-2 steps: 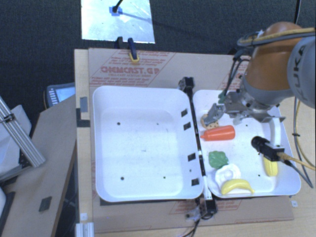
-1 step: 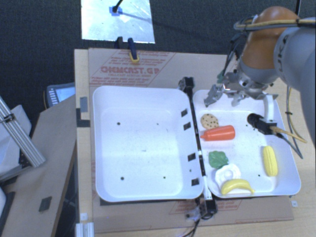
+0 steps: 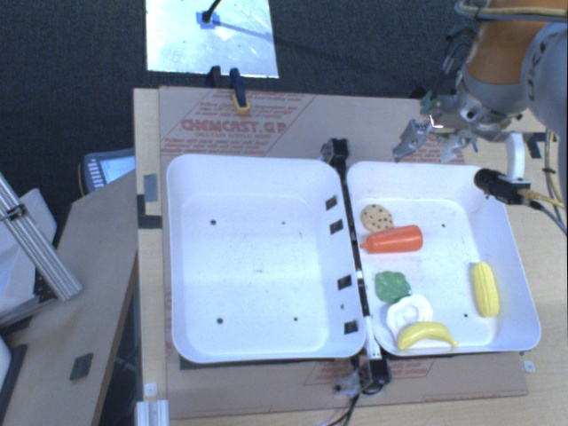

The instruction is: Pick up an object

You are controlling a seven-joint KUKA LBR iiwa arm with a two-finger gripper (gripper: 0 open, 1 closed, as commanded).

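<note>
The right bin (image 3: 497, 238) holds several toy foods. A round cookie (image 3: 376, 216) lies near its left wall, with an orange carrot (image 3: 393, 239) just below it. Further toward the front are a green leafy piece (image 3: 391, 285), a white fried egg (image 3: 410, 311) and a yellow banana (image 3: 426, 334). A yellow corn cob (image 3: 485, 288) lies by the right wall. My gripper (image 3: 429, 147) hangs over the back rim of the right bin, above and behind the cookie, open with nothing between its fingers.
The left bin (image 3: 177, 238) sits beside the right one, with a black divider strip (image 3: 346, 238) between them. A shiny sheet (image 3: 211, 25) lies behind the bench. A yellow-and-black clamp (image 3: 238, 91) grips the cardboard's back edge.
</note>
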